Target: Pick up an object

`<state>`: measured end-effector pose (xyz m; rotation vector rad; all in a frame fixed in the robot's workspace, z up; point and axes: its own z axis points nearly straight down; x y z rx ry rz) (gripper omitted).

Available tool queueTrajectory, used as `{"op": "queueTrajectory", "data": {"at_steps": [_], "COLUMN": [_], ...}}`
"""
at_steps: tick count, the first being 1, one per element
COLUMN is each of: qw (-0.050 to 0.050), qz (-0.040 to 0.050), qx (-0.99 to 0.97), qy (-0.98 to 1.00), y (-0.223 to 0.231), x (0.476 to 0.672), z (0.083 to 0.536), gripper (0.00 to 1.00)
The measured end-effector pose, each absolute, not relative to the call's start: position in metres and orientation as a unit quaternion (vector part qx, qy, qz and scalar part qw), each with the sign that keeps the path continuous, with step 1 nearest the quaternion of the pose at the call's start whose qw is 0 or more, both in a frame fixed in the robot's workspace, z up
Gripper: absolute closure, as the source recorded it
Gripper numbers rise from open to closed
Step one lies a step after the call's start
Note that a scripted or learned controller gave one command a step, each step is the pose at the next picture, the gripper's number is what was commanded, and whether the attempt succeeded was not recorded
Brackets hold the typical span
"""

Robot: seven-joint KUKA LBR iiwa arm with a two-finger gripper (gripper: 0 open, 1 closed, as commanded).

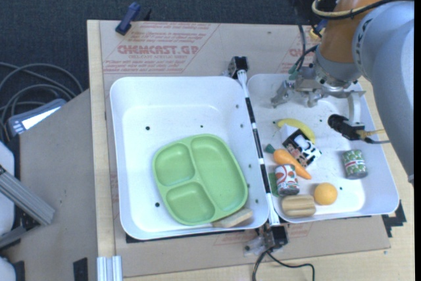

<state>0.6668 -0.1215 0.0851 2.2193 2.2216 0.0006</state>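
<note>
My gripper point(294, 97) hangs over the far end of the right bin point(378, 197), open, with nothing between its fingers. Just in front of it lies a yellow banana point(294, 125). Nearer the front are a black-and-white toy point(301, 145), an orange carrot point(290, 162), a red can point(286, 179), an orange fruit point(325, 194), a tan bread roll point(298, 207) and a green can point(355, 164). All of them rest on the bin floor, apart from the gripper.
The left bin point(131, 108) holds a green divided plate point(197, 178) and a beige block point(233, 219) at its front rim. A black divider rail point(252, 125) runs between the bins. A blue clip point(127, 18) lies at the bench's far left edge.
</note>
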Motion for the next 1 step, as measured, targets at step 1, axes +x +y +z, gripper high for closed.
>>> {"op": "queueTrajectory", "data": {"at_steps": [1], "qw": [-0.001], "qz": [-0.0004], "qx": [0.707], "qy": [0.707], "y": [-0.1228], "x": [0.6061], "z": [0.0845], "gripper": [0.0]}}
